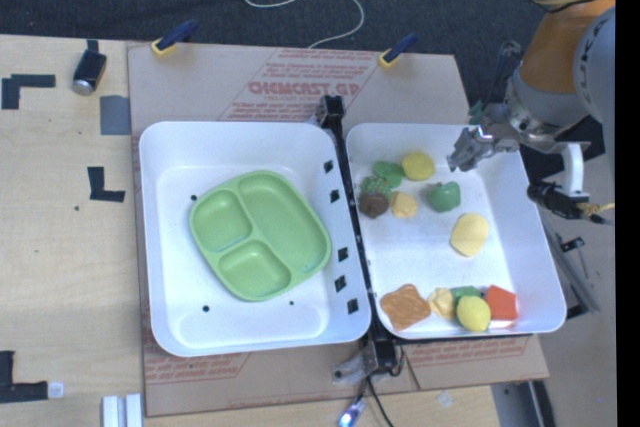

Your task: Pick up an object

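Observation:
My gripper (464, 158) hangs over the far right part of the right bin (528, 245), just above and right of a green pepper-like toy (445, 196). A yellow lemon-like toy (418, 166) lies to the gripper's left. Nothing shows between its fingers. Other toy foods in this bin: a green leafy piece (386, 175), a brown piece (373, 204), a small yellow piece (404, 206), a pale yellow lump (469, 234), a toast slice (404, 306), a yellow-green ball (473, 313) and a red-orange block (501, 304).
The left bin (170, 215) holds a green sectioned plate (260, 233). A black divider (345, 215) runs between the bins. Cardboard lies under both bins, with clamps (174, 37) at its far corners. A white cable (300, 0) loops behind.

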### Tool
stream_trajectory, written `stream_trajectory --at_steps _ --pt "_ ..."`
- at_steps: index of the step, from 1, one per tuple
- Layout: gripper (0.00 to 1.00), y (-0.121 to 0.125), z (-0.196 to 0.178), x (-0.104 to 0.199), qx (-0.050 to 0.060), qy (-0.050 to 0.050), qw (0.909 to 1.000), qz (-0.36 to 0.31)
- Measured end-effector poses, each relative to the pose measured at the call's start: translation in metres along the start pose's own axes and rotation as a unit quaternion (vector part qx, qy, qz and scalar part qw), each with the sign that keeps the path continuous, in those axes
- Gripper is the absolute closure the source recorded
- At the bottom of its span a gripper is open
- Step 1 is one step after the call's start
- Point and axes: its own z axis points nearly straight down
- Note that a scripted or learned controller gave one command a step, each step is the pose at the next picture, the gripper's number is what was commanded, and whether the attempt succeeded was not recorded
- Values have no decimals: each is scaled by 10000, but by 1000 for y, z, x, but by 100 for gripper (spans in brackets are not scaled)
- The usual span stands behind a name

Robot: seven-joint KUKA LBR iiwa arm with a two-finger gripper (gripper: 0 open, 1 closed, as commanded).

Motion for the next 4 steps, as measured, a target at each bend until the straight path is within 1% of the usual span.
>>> stream_trajectory --at_steps 1,2,3,4 --pt "100 11 -155 51 -33 10 10000 -16" --pt "100 18 -238 101 9 22 10000 -15" --pt "100 33 -308 144 21 21 10000 -8" --pt "100 38 -359 212 36 29 10000 -18"
